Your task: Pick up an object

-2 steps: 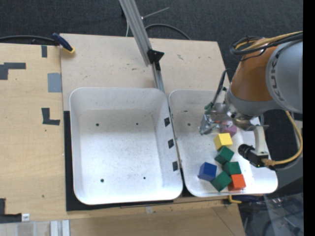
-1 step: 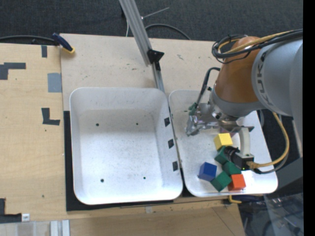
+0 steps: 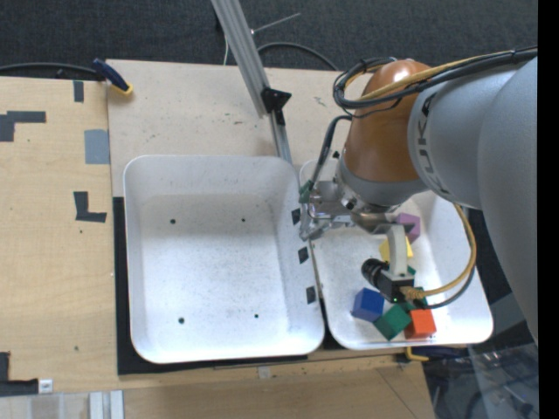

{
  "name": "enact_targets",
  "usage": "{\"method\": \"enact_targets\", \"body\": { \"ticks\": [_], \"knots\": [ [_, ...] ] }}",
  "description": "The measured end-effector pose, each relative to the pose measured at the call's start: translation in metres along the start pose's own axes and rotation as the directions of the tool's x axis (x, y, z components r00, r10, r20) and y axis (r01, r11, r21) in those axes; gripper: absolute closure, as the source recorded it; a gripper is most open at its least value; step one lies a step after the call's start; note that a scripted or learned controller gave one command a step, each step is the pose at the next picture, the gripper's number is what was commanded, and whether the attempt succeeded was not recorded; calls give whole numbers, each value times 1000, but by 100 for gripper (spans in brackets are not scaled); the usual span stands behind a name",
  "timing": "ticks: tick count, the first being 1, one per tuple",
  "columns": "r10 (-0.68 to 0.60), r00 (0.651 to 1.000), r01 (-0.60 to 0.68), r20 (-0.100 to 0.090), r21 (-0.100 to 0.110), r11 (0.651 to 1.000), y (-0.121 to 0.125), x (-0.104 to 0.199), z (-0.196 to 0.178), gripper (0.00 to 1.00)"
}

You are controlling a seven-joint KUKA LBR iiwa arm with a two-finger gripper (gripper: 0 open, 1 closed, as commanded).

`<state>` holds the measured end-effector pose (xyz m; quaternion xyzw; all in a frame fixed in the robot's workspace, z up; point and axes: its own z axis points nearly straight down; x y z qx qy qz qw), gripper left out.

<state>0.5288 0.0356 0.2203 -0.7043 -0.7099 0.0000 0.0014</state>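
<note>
My gripper [image 3: 316,219] hangs under the orange-banded wrist over the left edge of the right bin [image 3: 454,234], close to the wall between the two bins. The wrist hides how it stands. Near the front of that bin lie a blue cube [image 3: 368,304], a green block [image 3: 393,322] and an orange block [image 3: 422,323], all close together. A purple block [image 3: 408,226] lies further back, partly under the arm. None of them touches the gripper as far as I can see.
The left bin [image 3: 210,195] stands beside the right one, and their rims meet near the gripper. A slanted metal rail [image 3: 249,55] runs from the top down to the bins' back edge. A black cable lies on the bench behind.
</note>
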Motion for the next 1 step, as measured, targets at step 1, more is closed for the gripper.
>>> {"method": "enact_targets", "body": {
  "ticks": [1],
  "knots": [
    [0,1000,0,0,-1,1000,-14,51,-16,100]
  ]
}}
